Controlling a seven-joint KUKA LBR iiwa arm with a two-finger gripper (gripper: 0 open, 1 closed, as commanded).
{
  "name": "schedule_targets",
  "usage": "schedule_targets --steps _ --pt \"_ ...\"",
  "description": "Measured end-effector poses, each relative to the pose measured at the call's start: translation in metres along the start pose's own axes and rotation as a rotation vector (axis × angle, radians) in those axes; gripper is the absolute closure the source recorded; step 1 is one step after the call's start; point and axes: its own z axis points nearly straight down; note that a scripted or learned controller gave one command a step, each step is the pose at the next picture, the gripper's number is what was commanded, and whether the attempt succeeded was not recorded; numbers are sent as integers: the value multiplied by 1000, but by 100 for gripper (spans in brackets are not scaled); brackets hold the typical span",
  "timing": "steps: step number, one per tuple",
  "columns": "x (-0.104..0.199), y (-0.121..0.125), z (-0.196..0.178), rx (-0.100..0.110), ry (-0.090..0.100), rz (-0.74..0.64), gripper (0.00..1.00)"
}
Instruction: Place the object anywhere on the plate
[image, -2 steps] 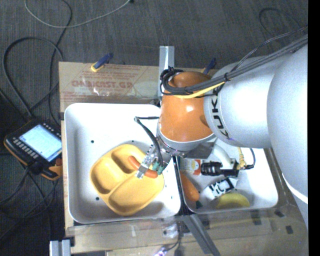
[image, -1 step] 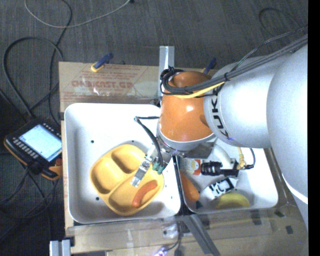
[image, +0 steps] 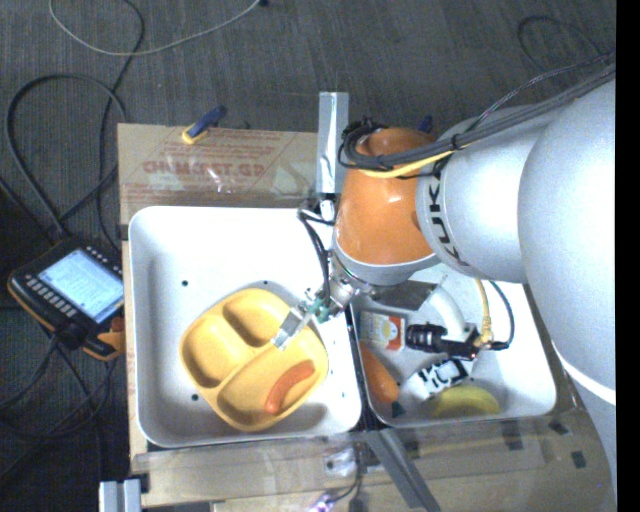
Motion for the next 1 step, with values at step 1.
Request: schedule_targets --steps 1 --pt "-27 19 -104 -2 -3 -109 0"
